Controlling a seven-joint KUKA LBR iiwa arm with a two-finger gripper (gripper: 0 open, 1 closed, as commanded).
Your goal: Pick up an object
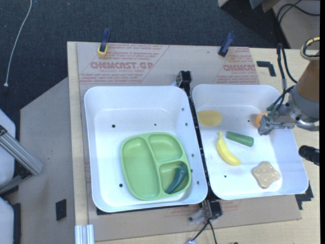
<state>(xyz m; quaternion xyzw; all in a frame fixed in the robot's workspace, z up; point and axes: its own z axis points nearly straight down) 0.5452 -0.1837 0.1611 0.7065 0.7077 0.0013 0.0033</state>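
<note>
The left bin [101,116] holds a green divided plate [147,161], set toward its near side, with a dark teal pepper [176,179] lying in the plate's small near-right compartment; the plate keeps it from sliding about. The right bin [284,187] carries the loose pieces, spread apart so each can be reached singly: a yellow disc [209,118] near the dividing wall, a banana [227,150] lying at a slant below it, a green block [239,139] just beside the banana's upper end, and a tan lumpy piece [266,174] toward the near-right corner. An orange thing [259,119] peeks out at the end effector's left side, touching or nearly so. The end effector [268,125] sits low at the bin's right side. Whether it is spread or pinched I cannot tell. The orange thing seems the likeliest target, though no grasp is visible.
</note>
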